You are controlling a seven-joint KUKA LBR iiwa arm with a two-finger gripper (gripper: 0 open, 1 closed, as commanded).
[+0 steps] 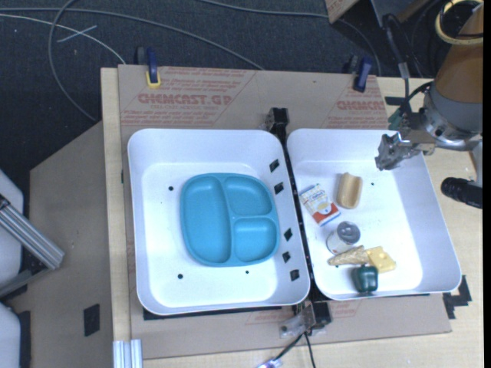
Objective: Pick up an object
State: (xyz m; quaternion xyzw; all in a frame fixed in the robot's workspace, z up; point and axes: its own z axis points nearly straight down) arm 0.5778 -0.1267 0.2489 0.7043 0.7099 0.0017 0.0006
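1. Camera view, looking down at a slant: my gripper (pixel 390 153) hung over the upper right part of the right bin (pixel 437 228), above its bare floor, with nothing seen between the fingers. How wide they stood I could not tell.
2. The objects lay in a loose cluster in the left and lower half of that bin, apart from my gripper.
3. A tan rounded block (pixel 350 189) stood uppermost, near the bin's middle.
4. A small white carton with red print (pixel 317 203) lay tilted just left of it.
5. A grey round piece (pixel 347 231) sat below the carton.
6. A yellow wedge (pixel 381 259) and a pale strip lay lower, touching a dark green rounded item (pixel 365 279) near the front rim.
7. The left bin (pixel 153 175) held a blue divided plate (pixel 229 218), three compartments, lying flat.
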